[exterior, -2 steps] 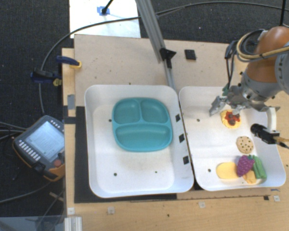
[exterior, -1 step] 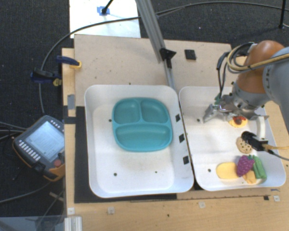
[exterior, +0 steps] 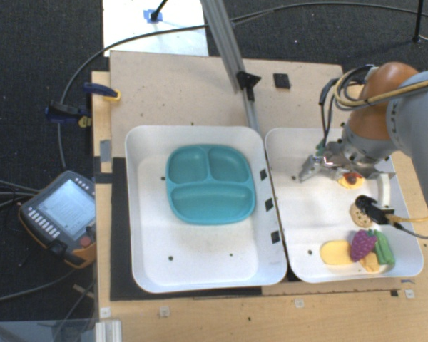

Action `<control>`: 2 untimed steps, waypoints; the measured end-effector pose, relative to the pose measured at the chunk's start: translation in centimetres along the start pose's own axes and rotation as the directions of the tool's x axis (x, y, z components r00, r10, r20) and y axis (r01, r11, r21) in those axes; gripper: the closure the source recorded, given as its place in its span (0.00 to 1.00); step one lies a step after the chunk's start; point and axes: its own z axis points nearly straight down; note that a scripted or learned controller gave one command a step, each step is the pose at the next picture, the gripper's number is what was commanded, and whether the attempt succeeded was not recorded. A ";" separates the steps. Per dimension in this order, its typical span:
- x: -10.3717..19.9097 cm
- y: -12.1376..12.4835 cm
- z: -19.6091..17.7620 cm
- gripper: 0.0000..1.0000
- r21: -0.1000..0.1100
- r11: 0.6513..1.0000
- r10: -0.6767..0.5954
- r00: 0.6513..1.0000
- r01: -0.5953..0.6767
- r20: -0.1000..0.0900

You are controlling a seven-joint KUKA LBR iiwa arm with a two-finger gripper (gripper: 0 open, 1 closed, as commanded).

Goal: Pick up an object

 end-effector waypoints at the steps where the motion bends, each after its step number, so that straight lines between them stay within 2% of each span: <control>1: 0.1 0.3 -1.4 1.00 -0.008 1.000 -0.001 1.000 0.001 -0.002; 2: 0.8 0.5 -6.0 1.00 -0.002 1.000 -0.005 1.000 0.005 -0.001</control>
